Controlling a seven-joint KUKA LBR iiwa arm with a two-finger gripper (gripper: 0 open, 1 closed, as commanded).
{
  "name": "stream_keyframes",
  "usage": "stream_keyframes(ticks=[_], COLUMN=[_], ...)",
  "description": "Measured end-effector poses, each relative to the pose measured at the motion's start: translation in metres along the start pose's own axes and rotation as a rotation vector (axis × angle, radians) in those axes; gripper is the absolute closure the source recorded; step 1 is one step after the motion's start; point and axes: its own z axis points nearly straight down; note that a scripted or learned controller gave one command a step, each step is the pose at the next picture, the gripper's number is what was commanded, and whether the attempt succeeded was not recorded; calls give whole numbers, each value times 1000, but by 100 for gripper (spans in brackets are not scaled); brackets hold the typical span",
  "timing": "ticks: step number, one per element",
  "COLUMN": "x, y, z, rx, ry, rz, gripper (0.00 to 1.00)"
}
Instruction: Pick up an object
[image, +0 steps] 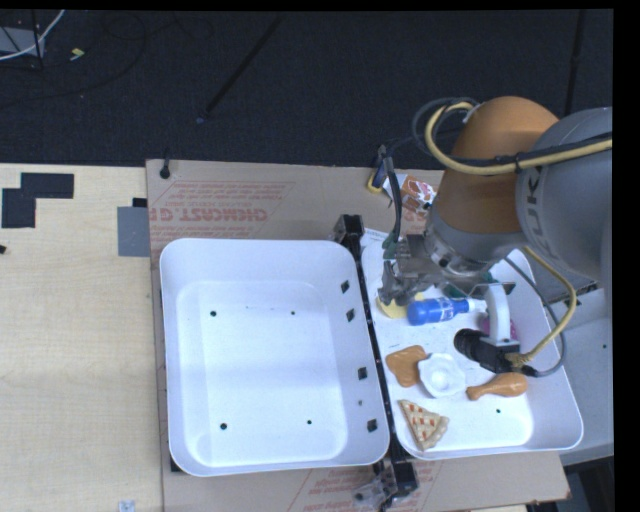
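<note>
My gripper (396, 288) reaches down into the right bin (560, 420), at its far left part. It hangs over a small yellow thing (392, 308), right beside a blue bottle (436, 311) that lies on its side. Nearer the front of this bin lie a tan flat piece (405, 364), a white round cup-like thing (441, 377), a brown drumstick (497, 386) and a triangular waffle-patterned slice (424, 424). A pink and white object (497, 318) stands to the right of the bottle. The wrist hides the bin's back part.
The left bin (190, 300) stands beside the right one, with a black divider rail (366, 340) between them. Both rest on a cardboard sheet (250, 200). The arm's bulk (500, 190) covers the right bin's far side.
</note>
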Motion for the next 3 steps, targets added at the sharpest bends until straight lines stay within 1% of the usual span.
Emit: stream_keyframes(ticks=[1, 2, 3], x=[52, 89, 88], y=[58, 37, 38], z=[-1, 37, 25], rx=[10, 19, 19], ry=[-4, -5, -6], rz=[6, 9, 7], gripper=[100, 100, 100])
